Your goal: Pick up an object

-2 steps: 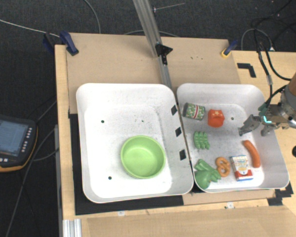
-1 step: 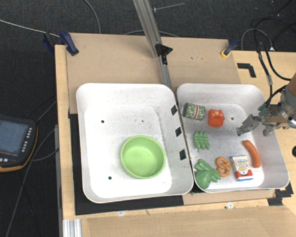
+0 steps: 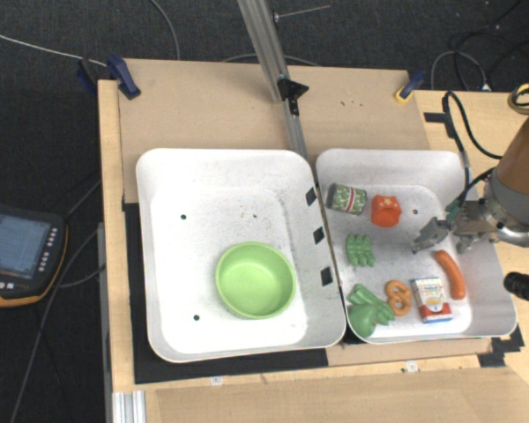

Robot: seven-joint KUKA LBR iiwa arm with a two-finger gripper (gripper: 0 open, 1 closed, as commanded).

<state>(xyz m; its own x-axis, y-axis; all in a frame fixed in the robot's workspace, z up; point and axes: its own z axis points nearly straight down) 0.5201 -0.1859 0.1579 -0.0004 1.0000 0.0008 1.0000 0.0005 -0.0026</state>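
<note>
Gripper (image 3: 434, 234) in right bin (image 3: 397, 162), fingers spread open, holding nothing. Just below: orange sausage (image 3: 450, 272), lying slantwise on bin floor, nearest target. Probably light, smooth, round, liable to roll; best pinched across its middle. Beside it: small carton (image 3: 431, 299), pretzel (image 3: 398, 295). Farther left: red pepper (image 3: 385, 211), can (image 3: 346, 199), green toys (image 3: 361, 250). In left bin (image 3: 159, 183): green bowl (image 3: 256, 278).

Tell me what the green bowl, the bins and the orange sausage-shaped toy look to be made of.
Green bowl: probably plastic, one even pale green with a smooth, dull sheen. Bins: thin moulded plastic or foam by the look, matt white with fine dark speckles and rounded corners; I cannot say which. Orange sausage-shaped toy: likely plastic or rubber, smooth and evenly coloured.
</note>
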